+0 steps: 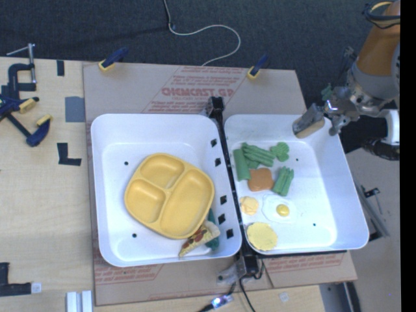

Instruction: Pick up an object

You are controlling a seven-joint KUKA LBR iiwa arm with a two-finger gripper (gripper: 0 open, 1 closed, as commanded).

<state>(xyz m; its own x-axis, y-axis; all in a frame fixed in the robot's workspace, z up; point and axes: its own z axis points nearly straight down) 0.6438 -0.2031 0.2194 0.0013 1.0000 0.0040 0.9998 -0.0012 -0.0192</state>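
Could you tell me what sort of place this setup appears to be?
Probably a robotics lab bench for pick-up trials: a robot arm reaches over two white bins holding toy food and a yellow tray, with clamps fixed on the bench.

A pale wooden desk (pixel 39 194) carries a cardboard sheet (pixel 188 93) held by clamps (pixel 112 58). Behind lies dark carpet (pixel 97 12) crossed by a white cable (pixel 195 28).
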